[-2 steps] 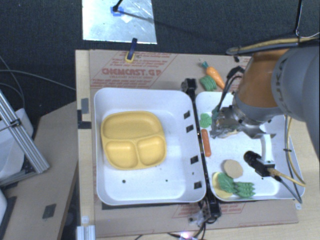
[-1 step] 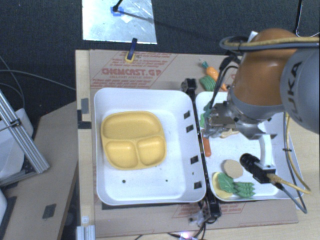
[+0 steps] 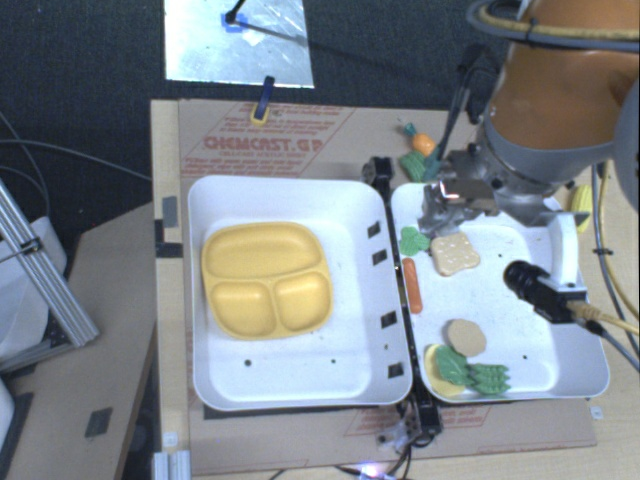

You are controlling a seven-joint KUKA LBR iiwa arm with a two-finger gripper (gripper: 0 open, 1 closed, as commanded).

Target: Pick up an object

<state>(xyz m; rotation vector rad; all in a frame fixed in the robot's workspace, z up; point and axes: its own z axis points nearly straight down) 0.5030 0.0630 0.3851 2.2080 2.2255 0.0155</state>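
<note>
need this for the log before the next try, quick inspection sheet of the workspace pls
surface: two white bins side by side, left bin and right bin, on a printed cardboard sheet.
job's things: right bin holds a cracker, orange stick, round tan piece, green leafy toys, small green piece.
clutter: yellow divided plate in left bin; orange and green toy beyond the right bin.
grippers: gripper over the right bin's far left corner, fingers unclear.
cables: cables at left.
surroundings: foil sheet on dark floor.
</note>
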